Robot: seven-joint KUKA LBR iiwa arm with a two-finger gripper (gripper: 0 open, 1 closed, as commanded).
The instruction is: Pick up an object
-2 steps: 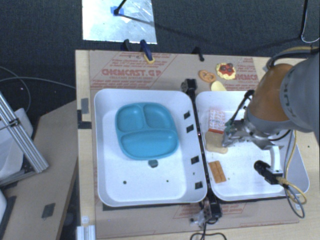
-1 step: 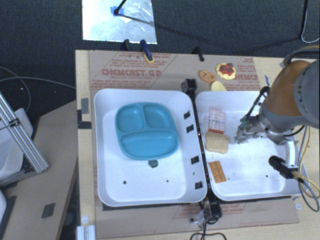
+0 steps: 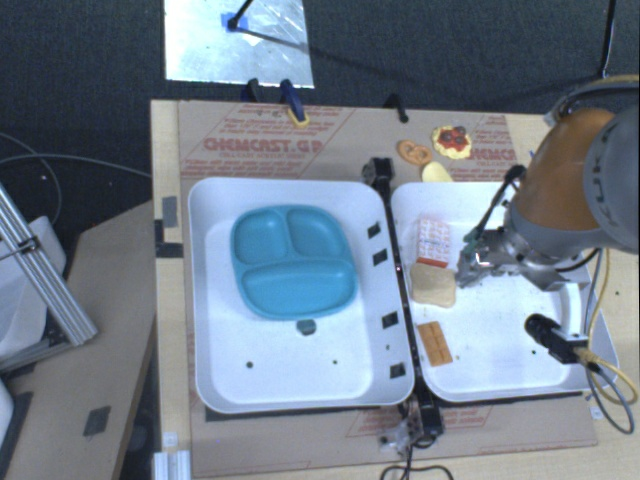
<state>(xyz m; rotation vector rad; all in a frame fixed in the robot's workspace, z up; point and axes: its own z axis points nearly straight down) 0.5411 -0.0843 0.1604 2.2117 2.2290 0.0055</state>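
Where the arm point(image 3: 580, 183) reached in from the right, much of the right bin point(image 3: 500, 363) was covered by its grey body and orange band, and the far right corner of that bin was hidden. The gripper point(image 3: 472, 263) was seen low over the right bin, just beside a pale slice of bread point(image 3: 434, 286); whether it touched the bread could not be told. The state of the tool could not be made out, because it was dark, small and partly blurred. A small white carton with red print point(image 3: 432, 241) lay touching the bread on its far side, and an orange cracker point(image 3: 434, 343) lay apart, nearer the front wall. In the left bin point(image 3: 215, 368) a blue divided plate point(image 3: 294, 261) was seen, with a small grey thing point(image 3: 306, 327) at its front edge, too small to be named.
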